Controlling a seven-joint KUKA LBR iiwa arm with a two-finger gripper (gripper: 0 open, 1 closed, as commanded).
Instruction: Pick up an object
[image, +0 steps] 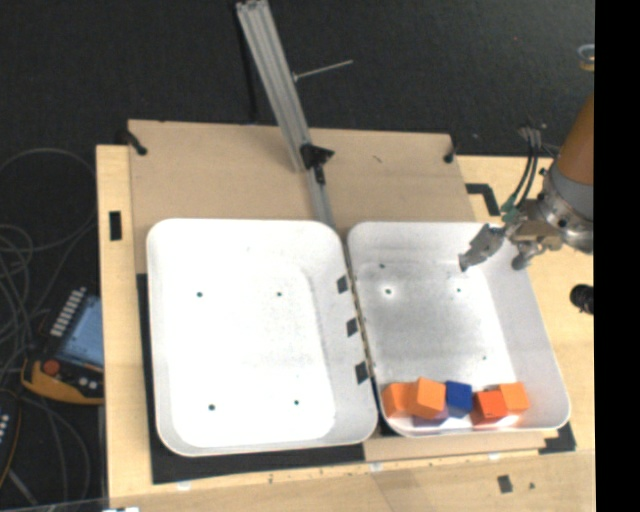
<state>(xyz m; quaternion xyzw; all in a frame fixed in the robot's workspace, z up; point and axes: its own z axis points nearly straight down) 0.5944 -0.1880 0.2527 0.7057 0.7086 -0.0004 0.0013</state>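
Several small blocks lie in a row along the near edge of the right bin (440, 300): an orange block (400, 398), a second orange block (431, 396), a blue block (458, 396), a red-orange block (489, 405) and one more orange block (514, 396). My gripper (498, 254) hangs over the bin's far right corner, well away from the blocks. It is open, its two fingers spread apart with nothing between them.
The left bin (250, 330) sits beside the right one, with dark clips along the seam between them. A slanted metal rail (285, 90) rises from the back of the bench. Cables and a handheld pendant (70, 345) lie off the bench at left.
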